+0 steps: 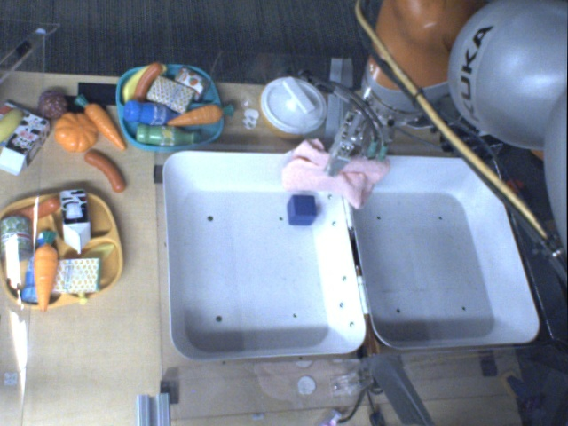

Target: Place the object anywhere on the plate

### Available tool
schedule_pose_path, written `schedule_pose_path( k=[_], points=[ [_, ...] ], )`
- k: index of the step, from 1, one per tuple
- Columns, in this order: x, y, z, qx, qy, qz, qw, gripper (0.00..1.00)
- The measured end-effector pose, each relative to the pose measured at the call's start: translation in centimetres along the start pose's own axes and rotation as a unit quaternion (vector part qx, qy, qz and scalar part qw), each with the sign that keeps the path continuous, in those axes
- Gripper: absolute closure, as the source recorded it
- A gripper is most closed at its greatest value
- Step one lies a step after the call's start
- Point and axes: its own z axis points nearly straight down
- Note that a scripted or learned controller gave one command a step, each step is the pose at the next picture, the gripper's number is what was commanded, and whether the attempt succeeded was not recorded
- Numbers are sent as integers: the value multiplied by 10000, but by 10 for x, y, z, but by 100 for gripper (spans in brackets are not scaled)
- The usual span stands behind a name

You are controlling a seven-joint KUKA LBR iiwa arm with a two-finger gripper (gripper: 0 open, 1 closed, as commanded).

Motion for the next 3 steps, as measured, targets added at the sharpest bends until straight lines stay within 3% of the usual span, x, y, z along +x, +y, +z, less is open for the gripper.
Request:
schedule_pose_path(
  k=[1,3],
  points=[
    [24,48,9,-5,0,-1688,9856,100],
    [53,145,11,-11,-9,-1704,9854,100]
  ],
)
